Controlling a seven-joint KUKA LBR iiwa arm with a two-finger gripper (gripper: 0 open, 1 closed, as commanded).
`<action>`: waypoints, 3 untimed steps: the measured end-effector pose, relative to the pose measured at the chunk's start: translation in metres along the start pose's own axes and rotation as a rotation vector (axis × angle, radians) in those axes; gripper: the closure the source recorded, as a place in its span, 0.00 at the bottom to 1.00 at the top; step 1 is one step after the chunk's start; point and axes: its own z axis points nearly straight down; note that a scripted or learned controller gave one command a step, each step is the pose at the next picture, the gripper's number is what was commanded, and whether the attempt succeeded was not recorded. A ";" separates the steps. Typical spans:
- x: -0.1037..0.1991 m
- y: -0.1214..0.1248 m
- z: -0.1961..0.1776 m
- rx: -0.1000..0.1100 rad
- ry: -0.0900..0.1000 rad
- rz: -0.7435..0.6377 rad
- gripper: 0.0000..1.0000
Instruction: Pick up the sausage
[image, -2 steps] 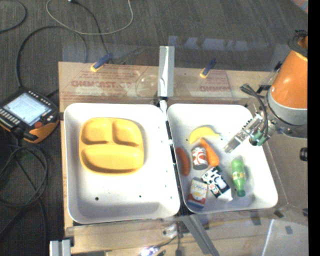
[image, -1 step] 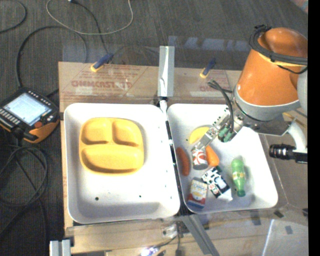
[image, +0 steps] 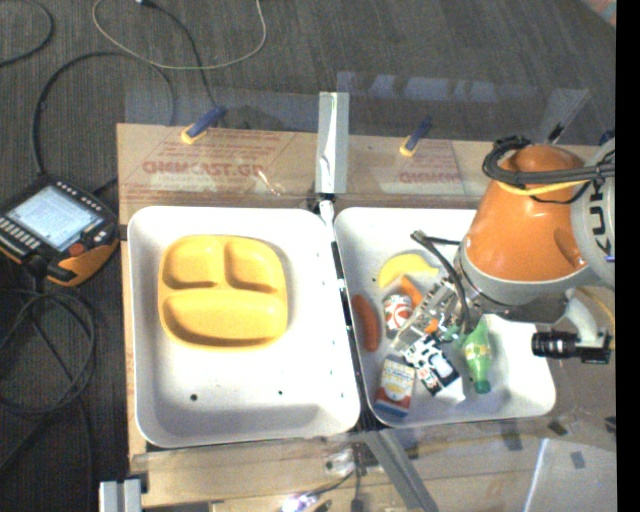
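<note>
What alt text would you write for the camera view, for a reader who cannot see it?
The arm's tool hangs over clutter in the right bin, beside a brown sausage lying near that bin's left wall. A green bottle and small cartons lie there too; the left bin holds a yellow tray.

The grey, orange-banded arm (image: 525, 235) reaches in from the right, pincer (image: 432, 318) lowered.

floor: dark carpet (image: 60, 420) | cables (image: 180, 50) | bench: cardboard sheet (image: 230, 165)
</note>
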 end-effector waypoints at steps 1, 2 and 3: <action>0.000 0.002 -0.009 -0.003 -0.001 -0.002 1.00; -0.067 0.069 -0.077 0.000 -0.003 -0.180 1.00; 0.003 0.008 -0.030 0.000 0.002 -0.102 1.00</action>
